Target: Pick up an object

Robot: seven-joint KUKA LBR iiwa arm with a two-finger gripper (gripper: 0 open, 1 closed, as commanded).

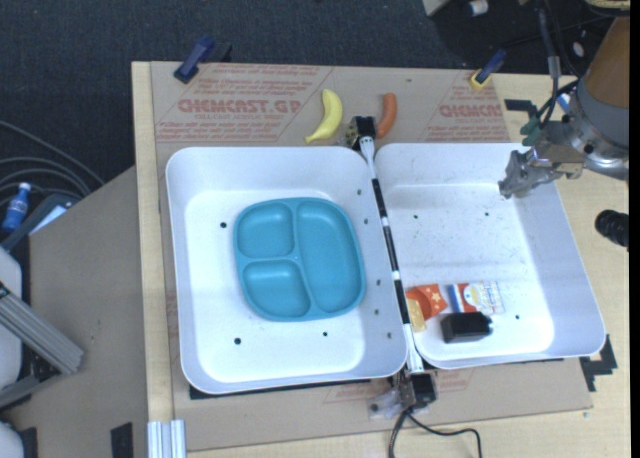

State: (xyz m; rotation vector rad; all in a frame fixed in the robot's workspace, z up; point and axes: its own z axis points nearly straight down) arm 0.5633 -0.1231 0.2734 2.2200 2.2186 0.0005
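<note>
In the right bin (545, 236), near its front edge, lies a flat snack packet (455, 299) printed orange, white and blue. A small black block (465, 327) rests just in front of it, touching its lower edge. The left bin (200, 196) holds a teal divided plate (299, 257) with three compartments. My gripper (512, 183) hangs over the far right part of the right bin, well behind the packet and the block, with nothing seen between its fingers.
A yellow banana (326, 117) and an orange carrot-like piece (386, 114) lie on the board behind the bins. A black divider strip (385, 236) runs between the two bins. Blue clamps (193, 60) sit at the board's back edge.
</note>
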